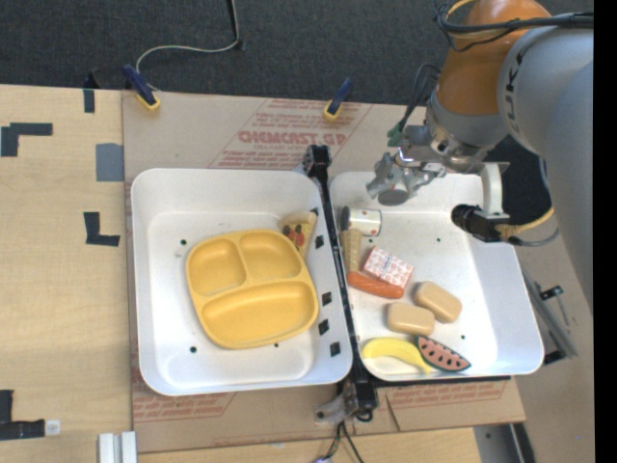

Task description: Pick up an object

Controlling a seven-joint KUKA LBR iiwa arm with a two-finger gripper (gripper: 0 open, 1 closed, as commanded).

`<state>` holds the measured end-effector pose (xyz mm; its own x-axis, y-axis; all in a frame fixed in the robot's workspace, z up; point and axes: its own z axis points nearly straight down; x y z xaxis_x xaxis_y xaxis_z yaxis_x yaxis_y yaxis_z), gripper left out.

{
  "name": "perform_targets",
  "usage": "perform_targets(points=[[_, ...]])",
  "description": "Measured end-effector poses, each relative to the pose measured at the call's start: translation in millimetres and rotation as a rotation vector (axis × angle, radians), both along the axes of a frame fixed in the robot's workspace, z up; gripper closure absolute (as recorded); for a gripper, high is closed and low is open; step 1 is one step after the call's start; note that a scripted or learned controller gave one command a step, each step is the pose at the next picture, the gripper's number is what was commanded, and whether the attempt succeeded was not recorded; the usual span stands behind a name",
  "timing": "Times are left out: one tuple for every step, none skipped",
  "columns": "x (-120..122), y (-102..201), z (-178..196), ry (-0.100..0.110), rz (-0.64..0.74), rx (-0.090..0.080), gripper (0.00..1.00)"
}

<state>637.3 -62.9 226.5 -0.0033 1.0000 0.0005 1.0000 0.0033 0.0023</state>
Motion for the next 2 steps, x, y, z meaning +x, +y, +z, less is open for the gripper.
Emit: perform_targets(points=[[-70,30,39,0.004,-0.001,0.001,1.00],[-108,63,44,0.004,0.000,0.000,1.00]])
